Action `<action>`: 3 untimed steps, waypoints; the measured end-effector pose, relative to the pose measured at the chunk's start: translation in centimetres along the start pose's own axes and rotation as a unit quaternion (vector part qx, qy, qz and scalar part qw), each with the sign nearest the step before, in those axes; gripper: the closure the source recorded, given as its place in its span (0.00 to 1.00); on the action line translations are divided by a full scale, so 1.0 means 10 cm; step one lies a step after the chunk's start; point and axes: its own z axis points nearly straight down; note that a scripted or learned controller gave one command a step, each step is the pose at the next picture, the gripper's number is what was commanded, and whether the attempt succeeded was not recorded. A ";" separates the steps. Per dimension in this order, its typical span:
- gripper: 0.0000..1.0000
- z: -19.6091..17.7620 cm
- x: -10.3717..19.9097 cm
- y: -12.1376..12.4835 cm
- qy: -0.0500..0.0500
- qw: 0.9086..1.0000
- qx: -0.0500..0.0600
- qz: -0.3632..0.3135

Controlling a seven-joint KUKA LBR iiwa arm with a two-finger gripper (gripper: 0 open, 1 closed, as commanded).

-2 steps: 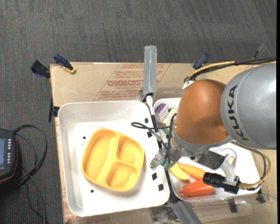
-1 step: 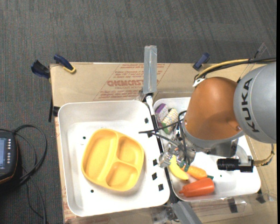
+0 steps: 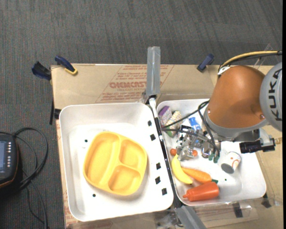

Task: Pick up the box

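The two-finger metal pincer [image 3: 196,149] was seen lowered into the right shallow white bin [image 3: 250,187], above a yellow plastic banana [image 3: 180,171]; its opening could not be told. No box could be clearly identified.

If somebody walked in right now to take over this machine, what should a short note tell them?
Gripper: low in the right bin, among the clutter; whether it is open or shut is unclear.
Things: banana, two carrots, a small cup lie in that bin. I cannot pick out the box for certain. The yellow divided plate sits in the left bin.
Done: nothing visibly lifted.
Left: find, grip and lift the box.
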 end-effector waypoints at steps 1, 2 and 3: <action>1.00 0.06 0.59 0.41 0.001 1.000 0.001 0.018; 1.00 0.06 0.72 0.80 0.000 0.989 0.000 -0.149; 1.00 -0.22 0.43 -0.04 -0.001 0.949 0.000 -0.316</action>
